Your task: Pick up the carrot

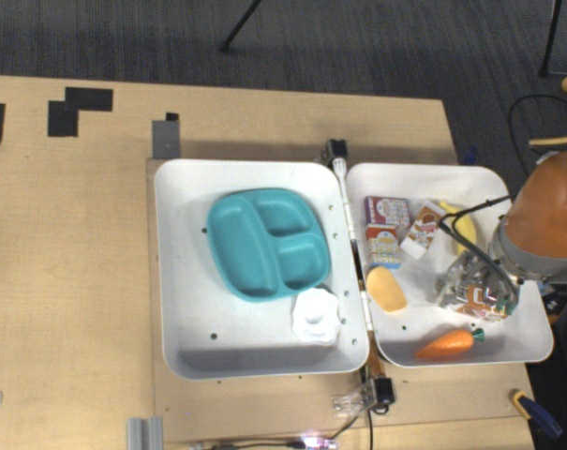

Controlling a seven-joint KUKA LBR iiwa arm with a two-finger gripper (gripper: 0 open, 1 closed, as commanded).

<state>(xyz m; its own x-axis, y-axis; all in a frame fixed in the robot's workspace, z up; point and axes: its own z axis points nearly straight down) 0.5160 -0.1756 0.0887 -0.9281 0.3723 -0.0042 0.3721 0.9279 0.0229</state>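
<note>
Right-hand shallow white plastic bin (536,345); gripper (475,293) state cannot tell; small orange carrot (445,344) just below-left; descend centred along its length.

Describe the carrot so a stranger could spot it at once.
Look in the right-hand white bin, along its near edge. The carrot lies there on its side, below the gripper. It is the one orange piece with a green tip; the nearby yellow block is paler.
</note>
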